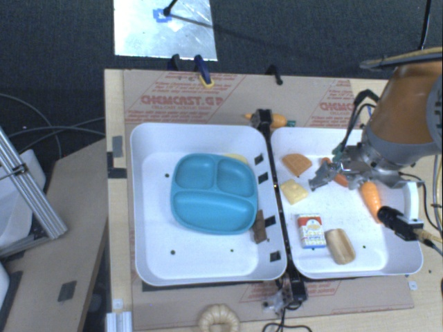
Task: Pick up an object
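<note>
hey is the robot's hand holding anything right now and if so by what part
That cannot be told. The hand is low in the right bin, near the carrot and the orange wedge, but no object is visible in its grip.

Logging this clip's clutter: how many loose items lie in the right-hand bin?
5 visible: a toast-like slice at upper left, a pale wedge below it, a small carton and bread roll near the front, a carrot by the gripper. The arm may hide more.
</note>
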### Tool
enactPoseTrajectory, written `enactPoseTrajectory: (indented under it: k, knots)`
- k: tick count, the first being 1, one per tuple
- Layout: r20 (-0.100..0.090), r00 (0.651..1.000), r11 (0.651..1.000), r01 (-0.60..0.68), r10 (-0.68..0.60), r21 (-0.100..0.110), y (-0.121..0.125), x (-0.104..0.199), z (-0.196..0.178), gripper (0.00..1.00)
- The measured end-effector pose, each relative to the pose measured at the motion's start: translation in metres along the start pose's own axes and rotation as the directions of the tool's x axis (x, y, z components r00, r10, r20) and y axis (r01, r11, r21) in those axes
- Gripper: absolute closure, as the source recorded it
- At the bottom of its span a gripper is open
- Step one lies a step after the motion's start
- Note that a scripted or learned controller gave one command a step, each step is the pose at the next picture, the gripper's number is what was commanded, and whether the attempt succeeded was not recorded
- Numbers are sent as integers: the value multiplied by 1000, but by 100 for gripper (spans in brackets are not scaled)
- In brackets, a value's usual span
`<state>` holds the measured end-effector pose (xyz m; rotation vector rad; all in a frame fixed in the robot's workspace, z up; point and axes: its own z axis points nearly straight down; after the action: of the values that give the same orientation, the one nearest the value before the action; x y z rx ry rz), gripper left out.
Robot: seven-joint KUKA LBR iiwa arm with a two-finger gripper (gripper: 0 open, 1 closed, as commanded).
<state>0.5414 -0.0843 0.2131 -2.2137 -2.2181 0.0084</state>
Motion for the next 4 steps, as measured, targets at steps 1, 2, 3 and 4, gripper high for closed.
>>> enactPoseTrajectory:
  k: [1, 2, 3, 4]
  knots:
    - [1, 1000, 1000, 2, -2, -11, 2, 0, -5, 0]
    - [1, 1000, 1000, -1, 1, -6, 12, -2, 47, 0]
    - [1, 1000, 1000, -1, 1, -6, 11, -3, 89, 0]
    - [1, 1000, 1000, -1, 1, -7, 11, -3, 130, 0]
